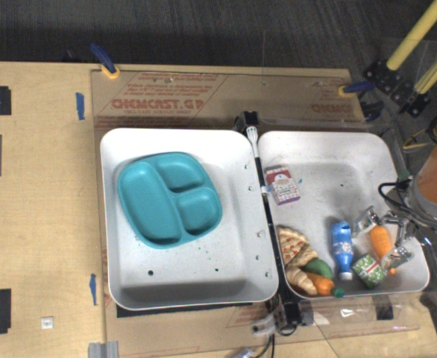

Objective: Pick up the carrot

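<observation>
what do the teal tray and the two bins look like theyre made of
The teal tray, with three compartments, looks like moulded plastic with a matte finish: uniform colour, rounded edges, soft highlights. The left bin and right bin look like white plastic or coated metal, slightly glossy and scuffed with dark specks; which one is unclear.

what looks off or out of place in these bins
Nothing looks spilled or broken. The teal divided plate sits askew in the left bin, while the toys in the right bin crowd its near corner; the gripper is around the carrot there.
</observation>
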You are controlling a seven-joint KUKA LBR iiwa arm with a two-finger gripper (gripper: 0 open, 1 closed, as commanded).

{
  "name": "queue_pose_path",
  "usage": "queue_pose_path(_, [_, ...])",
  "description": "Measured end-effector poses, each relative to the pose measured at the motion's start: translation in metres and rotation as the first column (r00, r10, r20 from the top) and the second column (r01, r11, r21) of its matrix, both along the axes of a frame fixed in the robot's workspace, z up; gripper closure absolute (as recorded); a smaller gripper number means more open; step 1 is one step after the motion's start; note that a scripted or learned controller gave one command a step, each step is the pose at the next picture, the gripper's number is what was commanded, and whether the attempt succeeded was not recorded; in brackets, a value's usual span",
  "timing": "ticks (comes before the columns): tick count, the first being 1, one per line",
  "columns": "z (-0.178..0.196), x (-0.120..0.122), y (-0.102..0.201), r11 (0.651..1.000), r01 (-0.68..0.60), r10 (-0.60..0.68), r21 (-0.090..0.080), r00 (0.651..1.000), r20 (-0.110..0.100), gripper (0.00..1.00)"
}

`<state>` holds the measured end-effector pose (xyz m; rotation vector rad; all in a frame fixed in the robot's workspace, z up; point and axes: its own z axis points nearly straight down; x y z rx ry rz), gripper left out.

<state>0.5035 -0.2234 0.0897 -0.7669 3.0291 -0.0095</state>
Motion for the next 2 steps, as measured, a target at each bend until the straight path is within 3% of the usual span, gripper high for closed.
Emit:
queue_pose_path(1, [0.0135, 0.0049, 0.0013, 1.000, -0.002, 0.002, -0.002, 1.000, 0.015, 1.00])
queue_pose_path(2, [0.0126, 0.0043, 0.0015, 1.000, -0.002, 0.002, -0.002, 1.000, 0.012, 0.00])
